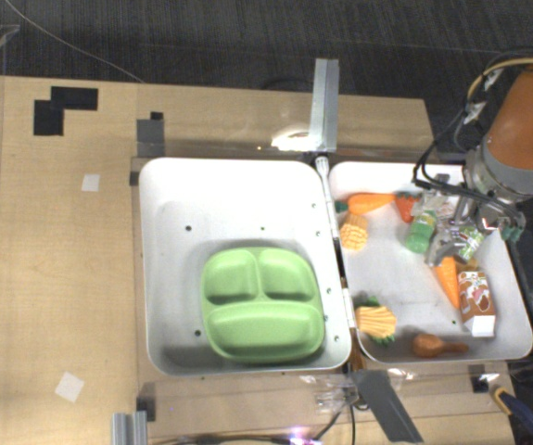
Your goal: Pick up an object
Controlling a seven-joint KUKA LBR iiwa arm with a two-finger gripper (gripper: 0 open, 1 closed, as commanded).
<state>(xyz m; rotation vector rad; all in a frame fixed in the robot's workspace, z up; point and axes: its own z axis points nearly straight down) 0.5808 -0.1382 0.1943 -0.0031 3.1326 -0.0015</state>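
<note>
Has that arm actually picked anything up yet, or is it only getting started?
Nothing looks lifted yet. The gripper is down in the right bin, among a green item and an orange carrot, but I see nothing clearly between its fingers. The toys lie on the bin floor. The green tray sits in the left bin. Gripping and lifting are left.

- green divided plate [262,302] in left white bin [169,193], toward its near side
- wooden bench [53,276] with black square marks [65,107] at far left
- metal post [325,105] standing behind the joint between the bins
- dark carpet [201,17] beyond the bench
</note>
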